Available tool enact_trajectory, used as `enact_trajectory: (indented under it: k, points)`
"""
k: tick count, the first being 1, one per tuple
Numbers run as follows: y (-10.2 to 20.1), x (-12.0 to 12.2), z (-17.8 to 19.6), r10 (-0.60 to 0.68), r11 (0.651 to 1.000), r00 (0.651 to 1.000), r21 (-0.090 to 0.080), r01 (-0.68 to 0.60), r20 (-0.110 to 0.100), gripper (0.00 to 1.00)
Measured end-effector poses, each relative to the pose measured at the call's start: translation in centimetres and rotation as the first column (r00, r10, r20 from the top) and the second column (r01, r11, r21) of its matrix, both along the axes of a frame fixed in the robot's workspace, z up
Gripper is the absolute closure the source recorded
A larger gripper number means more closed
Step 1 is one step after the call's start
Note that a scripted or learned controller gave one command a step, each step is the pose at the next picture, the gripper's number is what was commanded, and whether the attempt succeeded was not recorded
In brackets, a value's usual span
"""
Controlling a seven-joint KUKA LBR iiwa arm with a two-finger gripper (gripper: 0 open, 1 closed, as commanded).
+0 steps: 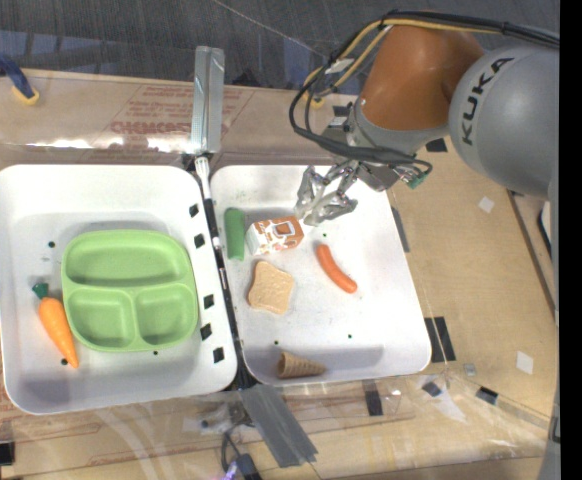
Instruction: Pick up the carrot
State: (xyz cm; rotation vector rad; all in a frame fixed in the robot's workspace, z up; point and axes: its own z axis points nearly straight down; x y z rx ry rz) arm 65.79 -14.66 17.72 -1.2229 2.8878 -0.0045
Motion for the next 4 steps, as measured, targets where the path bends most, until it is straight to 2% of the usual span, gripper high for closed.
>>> enact_trajectory:
  k: [1,2,3,4]
  points:
    - [-2.8,0.1,-1.5,0.251,0.968,0.968,-0.002,-0.251,0.002,1.0]
    - [-6.3,0.0,0.8,0.7,0.714,0.714,-0.003,-0.7,-0.001,1.0]
    - [-2.7,-0.1,-2.1,0.827,0.563,0.563,0.005,-0.827,-0.006,1.0]
    - [-0.5,0.0,-1.8,0.986,0.169,0.169,-0.001,-0.986,-0.003,1.0]
